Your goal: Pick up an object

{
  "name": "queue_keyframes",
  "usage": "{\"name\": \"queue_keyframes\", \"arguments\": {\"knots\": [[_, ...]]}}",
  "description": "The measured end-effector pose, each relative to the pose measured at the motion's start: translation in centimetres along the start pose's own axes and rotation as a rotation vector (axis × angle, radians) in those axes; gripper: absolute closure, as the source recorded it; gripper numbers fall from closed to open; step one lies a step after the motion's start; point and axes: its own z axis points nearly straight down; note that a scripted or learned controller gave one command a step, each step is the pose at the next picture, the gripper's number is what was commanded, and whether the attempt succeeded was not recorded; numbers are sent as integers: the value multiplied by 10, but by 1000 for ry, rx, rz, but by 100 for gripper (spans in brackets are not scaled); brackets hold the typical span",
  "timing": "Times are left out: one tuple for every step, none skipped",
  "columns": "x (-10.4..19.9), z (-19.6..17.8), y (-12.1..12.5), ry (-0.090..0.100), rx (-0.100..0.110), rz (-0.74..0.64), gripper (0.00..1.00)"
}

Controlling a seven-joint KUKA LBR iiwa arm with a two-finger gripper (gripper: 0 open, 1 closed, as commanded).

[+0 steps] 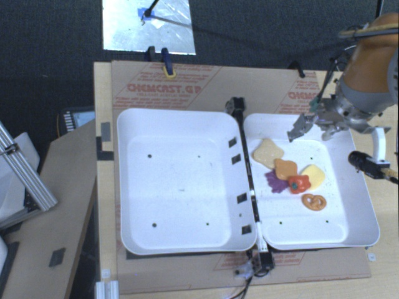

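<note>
Hovering over the far part of the right bin [358,229], the gripper [312,126] hangs at the end of the grey arm [368,73] with its orange band, coming in from the right. Two dark fingers point down and left, slightly spread, with nothing between them; they sit above the bin floor, apart from the toys.

Task things all lie in the right bin, in a cluster left of its centre, near the divider. A pale bread slice [267,152] is farthest. Just nearer and to the right of it, an orange cracker [287,168] touches it. A purple grape bunch [275,180] lies near-left of the cracker. A red pepper [299,182] sits in the middle of the cluster, touching a yellow cheese wedge [315,176] on its right. A brown pretzel [313,202] lies nearest, just apart from the rest.

The left bin [134,167] is white with small dark dots on its floor. Black clips [235,143] run along the seam between the bins.

Both bins sit on a cardboard sheet [187,83]. Red print on it reads "CHEMCAST" at the far left; a second red print at the far right is partly covered by the arm, unreadable. A yellow and blue clamp [167,64] grips the far edge. A shiny foil panel [148,16] lies beyond on dark cloth.
</note>
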Motion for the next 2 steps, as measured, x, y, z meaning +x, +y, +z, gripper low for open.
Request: {"name": "queue_keyframes", "arguments": {"knots": [[27, 87, -69, 4, 13, 1, 0], [25, 72, -64, 0, -2, 2, 100]]}}
